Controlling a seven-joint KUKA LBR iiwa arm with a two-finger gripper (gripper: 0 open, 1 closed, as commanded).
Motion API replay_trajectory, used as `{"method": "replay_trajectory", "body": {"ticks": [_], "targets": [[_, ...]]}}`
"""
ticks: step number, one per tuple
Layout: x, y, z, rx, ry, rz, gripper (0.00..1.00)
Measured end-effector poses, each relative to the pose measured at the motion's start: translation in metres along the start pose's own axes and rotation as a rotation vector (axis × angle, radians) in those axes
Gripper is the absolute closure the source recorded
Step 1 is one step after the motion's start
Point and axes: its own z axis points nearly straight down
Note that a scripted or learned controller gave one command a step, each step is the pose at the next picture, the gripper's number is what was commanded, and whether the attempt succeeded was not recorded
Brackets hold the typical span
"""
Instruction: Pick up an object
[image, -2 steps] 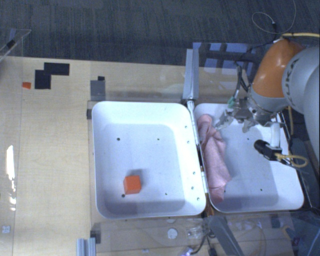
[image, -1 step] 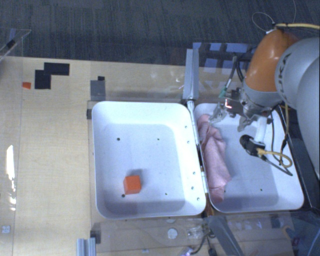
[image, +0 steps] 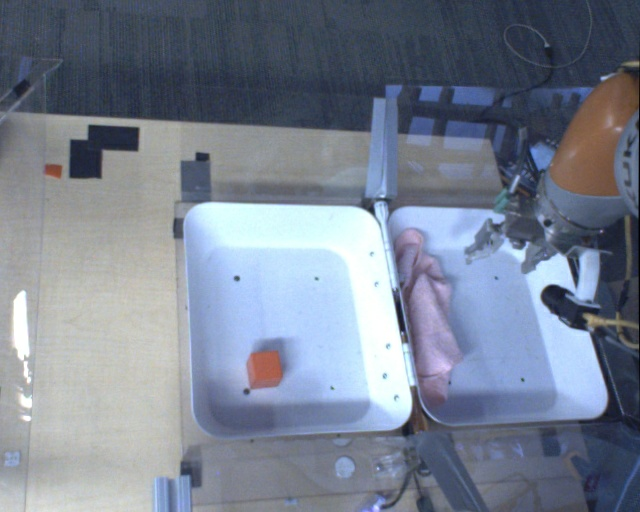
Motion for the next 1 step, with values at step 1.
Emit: {"method": "replay_trajectory", "body": {"ticks": [1], "targets": [[0.0448,0.0198,0.1014,0.000,0.001,-0.013,0.00]]}}
